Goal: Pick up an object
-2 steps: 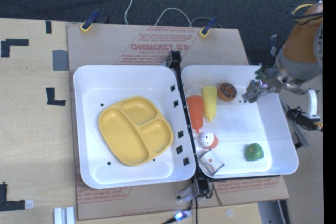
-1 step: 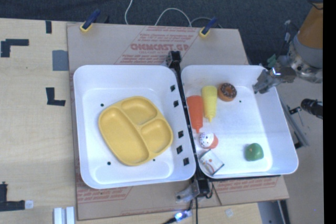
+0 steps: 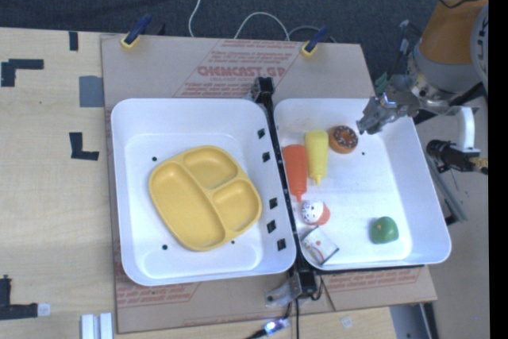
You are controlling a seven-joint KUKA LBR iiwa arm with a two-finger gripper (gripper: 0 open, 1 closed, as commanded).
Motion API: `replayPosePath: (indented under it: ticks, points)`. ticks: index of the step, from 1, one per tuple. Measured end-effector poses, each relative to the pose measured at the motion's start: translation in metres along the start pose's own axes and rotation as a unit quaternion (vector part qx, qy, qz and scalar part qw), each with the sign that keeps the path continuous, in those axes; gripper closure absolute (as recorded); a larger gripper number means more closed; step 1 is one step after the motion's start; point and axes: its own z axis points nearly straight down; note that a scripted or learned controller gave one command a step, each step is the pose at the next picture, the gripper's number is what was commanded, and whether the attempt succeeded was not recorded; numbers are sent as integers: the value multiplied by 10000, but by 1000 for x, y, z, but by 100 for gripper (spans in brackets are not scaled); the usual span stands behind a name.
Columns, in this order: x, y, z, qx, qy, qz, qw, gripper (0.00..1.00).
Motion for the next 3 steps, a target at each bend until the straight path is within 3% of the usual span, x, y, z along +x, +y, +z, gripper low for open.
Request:
replayPosePath:
  ticks: [3]
  points:
    - [157,23,-14,6,1,-3,10000,100]
